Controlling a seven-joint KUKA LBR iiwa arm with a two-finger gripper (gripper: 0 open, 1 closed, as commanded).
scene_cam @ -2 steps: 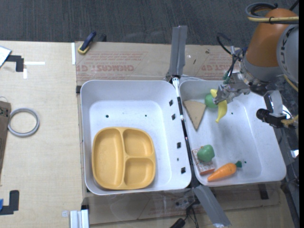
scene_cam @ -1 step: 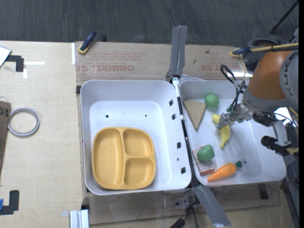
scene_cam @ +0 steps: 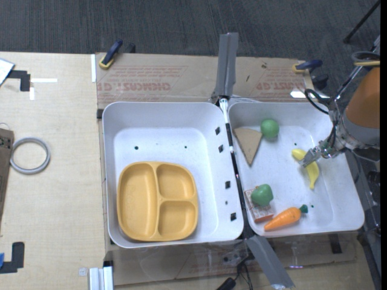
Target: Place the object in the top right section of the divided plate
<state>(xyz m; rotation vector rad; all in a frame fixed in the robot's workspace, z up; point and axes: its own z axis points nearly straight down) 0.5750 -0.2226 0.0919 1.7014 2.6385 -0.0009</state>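
Observation:
A yellow divided plate (scene_cam: 158,200) lies in the left bin, toward its front left, with three sections. In the right bin lie a yellow banana (scene_cam: 309,169), a green ball (scene_cam: 269,128), a tan wedge (scene_cam: 248,142), a green broccoli-like piece (scene_cam: 262,194) on a small block, and an orange carrot (scene_cam: 282,218). My gripper (scene_cam: 313,156) hangs low over the upper part of the banana, at the right bin's right side. The arm comes in from the right edge.
Two white bins sit side by side, the left bin (scene_cam: 121,125) and the right bin (scene_cam: 338,222). A grey divider bar (scene_cam: 226,65) stands behind them. A tape roll (scene_cam: 26,154) rests on the wooden bench at the left.

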